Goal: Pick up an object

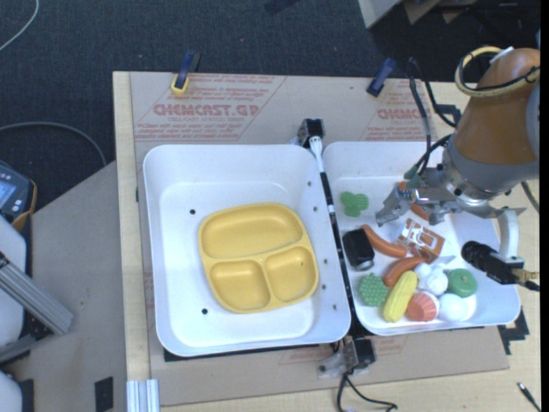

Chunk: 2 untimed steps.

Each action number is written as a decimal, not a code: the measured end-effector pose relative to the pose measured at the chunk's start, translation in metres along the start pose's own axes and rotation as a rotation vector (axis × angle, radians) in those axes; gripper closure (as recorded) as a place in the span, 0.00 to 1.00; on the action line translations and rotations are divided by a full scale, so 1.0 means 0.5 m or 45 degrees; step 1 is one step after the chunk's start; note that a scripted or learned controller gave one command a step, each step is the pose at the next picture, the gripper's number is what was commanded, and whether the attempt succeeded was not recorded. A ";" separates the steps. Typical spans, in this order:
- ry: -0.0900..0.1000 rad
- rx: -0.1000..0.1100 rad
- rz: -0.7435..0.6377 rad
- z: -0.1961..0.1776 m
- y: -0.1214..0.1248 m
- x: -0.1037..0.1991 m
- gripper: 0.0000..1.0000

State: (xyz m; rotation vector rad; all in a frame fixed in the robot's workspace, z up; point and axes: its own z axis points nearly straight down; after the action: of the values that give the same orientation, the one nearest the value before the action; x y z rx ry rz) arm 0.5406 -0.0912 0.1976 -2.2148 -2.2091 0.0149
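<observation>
My gripper [412, 211] hangs low over the middle of the right bin [377, 163], with the grey and orange arm reaching in from the right. Just below it lies a small red-and-white patterned piece [422, 237] and an orange sausage [384, 241]. A small green toy [353, 202] sits to the gripper's left. A black object [358, 247] lies by the bin's left wall. Along the bin's front are a second orange sausage [399, 270], a yellow corn cob [401, 295], a green bumpy piece [372, 290], a green round piece [461, 281] and white pieces [456, 307]. Nothing shows held in the gripper.
The left bin [171, 178] holds a yellow divided plate [256, 254]. A black divider strip [326, 204] runs between the two bins. Blue clamps [184, 71] pin the cardboard sheet at the back.
</observation>
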 end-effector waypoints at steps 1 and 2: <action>-0.002 -0.018 -0.003 -0.015 0.006 0.000 0.00; -0.001 -0.010 -0.002 0.111 -0.001 -0.008 0.00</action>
State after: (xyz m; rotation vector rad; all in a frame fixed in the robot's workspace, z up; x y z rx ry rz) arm 0.5390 -0.0949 0.1424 -2.2173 -2.2149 0.0073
